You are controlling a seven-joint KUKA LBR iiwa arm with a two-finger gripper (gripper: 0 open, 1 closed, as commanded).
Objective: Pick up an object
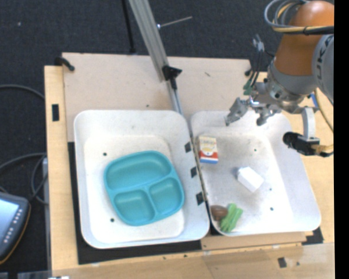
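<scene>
claw (247, 114) hovers open above right bin (291, 173).

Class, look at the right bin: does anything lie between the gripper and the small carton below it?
Nothing visible does. The gripper hangs over the right bin's far edge, and bare bin floor separates it from the carton. The white block lies off to the side.

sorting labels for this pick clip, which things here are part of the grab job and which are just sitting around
Part of the job:
- gripper, open, above the right bin's far edge, holding nothing
- small carton
- white block
- green item
- brown item
- right bin, holding these four

Just lying about:
- teal divided tray
- left bin under it
- metal rail
</scene>
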